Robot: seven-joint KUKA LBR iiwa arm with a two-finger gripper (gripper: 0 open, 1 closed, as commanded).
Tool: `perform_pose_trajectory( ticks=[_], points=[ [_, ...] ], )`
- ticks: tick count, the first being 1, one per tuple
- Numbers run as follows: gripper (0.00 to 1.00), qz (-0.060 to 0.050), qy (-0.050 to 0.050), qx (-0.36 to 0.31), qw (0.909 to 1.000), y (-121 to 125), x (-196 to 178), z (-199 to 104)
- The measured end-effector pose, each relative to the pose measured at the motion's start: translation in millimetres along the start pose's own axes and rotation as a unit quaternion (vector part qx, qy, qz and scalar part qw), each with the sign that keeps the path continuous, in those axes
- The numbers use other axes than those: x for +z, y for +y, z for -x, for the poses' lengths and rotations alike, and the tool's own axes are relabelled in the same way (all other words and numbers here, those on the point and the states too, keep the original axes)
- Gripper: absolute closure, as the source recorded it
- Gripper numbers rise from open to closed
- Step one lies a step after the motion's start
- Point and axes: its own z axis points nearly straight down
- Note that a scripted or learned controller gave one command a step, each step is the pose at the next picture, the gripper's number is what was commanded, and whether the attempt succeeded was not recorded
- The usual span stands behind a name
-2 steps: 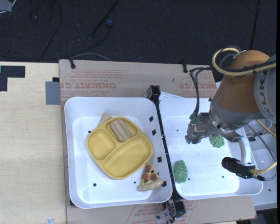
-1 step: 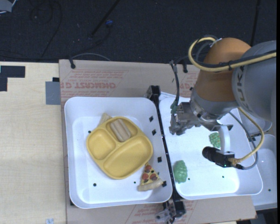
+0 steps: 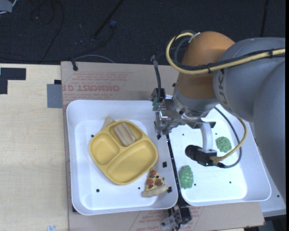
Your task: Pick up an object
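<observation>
The nearest candidates are in the right bin [image 3: 260,186]: a green lump [image 3: 186,176] near its front-left corner, and a second green piece [image 3: 223,144] toward the middle. The gripper [image 3: 160,124] hangs over the ridge between the bins, near their back edge; I cannot tell how its jaws stand. The lump lies forward and slightly right of it, long axis roughly front to back. In the left bin [image 3: 79,177], a yellow tray [image 3: 135,160] carries a sausage [image 3: 124,133], and a pizza slice [image 3: 154,183] lies near the front-right corner. A black camera mount [image 3: 202,155] and its cable hang above the lump.
</observation>
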Motion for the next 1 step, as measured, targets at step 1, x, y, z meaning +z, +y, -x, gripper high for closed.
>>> perform_pose_trajectory(
  ticks=[1],
  points=[
    [1.00, 0.000, -0.001, 0.002, 1.0000, 27.0, 17.2, -43.7]
  ],
)
